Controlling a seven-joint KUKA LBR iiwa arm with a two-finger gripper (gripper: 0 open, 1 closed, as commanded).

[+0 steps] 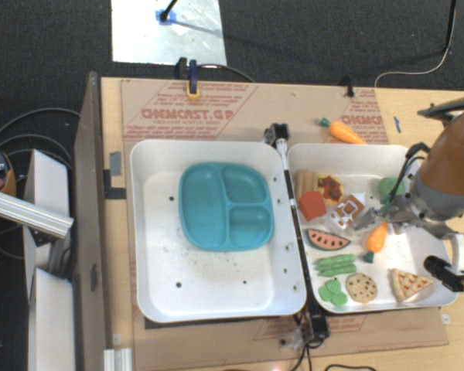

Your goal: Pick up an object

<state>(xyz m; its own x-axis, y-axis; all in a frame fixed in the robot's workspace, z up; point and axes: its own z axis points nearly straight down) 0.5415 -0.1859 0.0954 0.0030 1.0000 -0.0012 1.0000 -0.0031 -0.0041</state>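
The tool [373,221] sits low over the right bin [429,304], reaching in from the right under the arm [448,176] with its orange band. Whether it is open or closed I cannot tell (the tips blur into the clutter below). Just beside it, perhaps touching, lies a small carrot [376,239], tilted. To its left are a waffle piece [346,209] and a red block [312,205], with a pizza bit [329,186] and a bread stick [305,181] above them. Below lie a watermelon slice [327,239], a pea pod [335,264], a cookie [361,287], a green leafy piece [333,292] and a pizza slice [409,284]. A green object [388,186] sits near the arm.

The left bin [155,284] holds a teal divided plate [225,206]. Outside the bins, on the desk [309,103], lies another carrot [343,132], well apart from the tool.
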